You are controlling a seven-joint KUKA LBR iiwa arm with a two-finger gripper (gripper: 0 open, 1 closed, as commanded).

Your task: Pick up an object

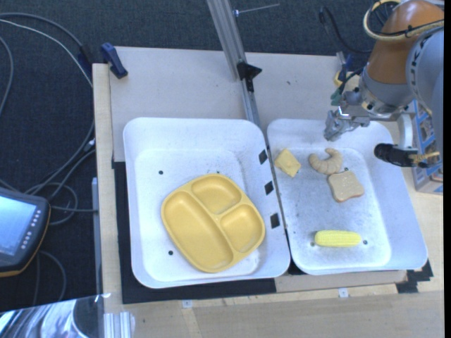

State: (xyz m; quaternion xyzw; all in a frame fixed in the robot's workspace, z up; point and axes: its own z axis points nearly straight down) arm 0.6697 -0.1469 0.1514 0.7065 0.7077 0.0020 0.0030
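The right bin (394, 217) holds a pale yellow chunk (287, 163) near its left wall, a curved tan croissant-like piece (326, 162), a slice of toast (345, 186) and a corn cob (338, 239) near the front. My gripper (334, 130) hangs over the bin's back edge, just above and behind the croissant piece, with nothing seen between its fingers.
The left bin (141, 146) carries a yellow divided plate (213, 221). A slanted metal pole (229, 27) rises behind the bins. A blue clamp (113, 60) sits at the bench's back left corner. Cables and a screen lie off the bench to the left.
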